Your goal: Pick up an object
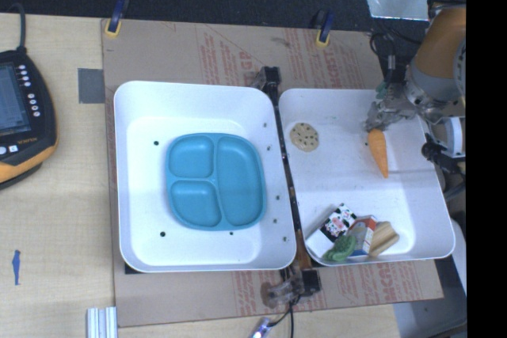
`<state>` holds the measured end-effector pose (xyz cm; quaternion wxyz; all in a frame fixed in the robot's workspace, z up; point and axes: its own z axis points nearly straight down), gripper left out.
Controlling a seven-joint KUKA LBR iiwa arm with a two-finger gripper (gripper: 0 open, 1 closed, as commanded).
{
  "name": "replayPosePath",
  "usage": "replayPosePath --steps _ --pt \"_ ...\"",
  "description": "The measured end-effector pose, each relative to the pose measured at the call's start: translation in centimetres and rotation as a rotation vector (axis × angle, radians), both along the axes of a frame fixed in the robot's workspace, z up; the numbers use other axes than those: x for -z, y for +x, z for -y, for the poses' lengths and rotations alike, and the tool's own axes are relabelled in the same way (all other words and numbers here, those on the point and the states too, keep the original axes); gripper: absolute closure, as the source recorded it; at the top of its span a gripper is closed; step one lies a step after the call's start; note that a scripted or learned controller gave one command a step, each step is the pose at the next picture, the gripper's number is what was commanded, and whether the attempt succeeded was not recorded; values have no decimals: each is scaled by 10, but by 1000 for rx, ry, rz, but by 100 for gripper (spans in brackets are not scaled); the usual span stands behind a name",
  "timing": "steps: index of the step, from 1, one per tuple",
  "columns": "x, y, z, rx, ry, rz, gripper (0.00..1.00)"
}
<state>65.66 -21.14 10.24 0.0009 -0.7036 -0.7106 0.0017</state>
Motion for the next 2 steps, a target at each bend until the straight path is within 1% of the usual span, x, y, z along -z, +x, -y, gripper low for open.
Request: replayPosePath --steps 1,2 --pt "-37 -95 -41 5 0 0 100" --pt "-90 -85 -131 2 0 1 100"
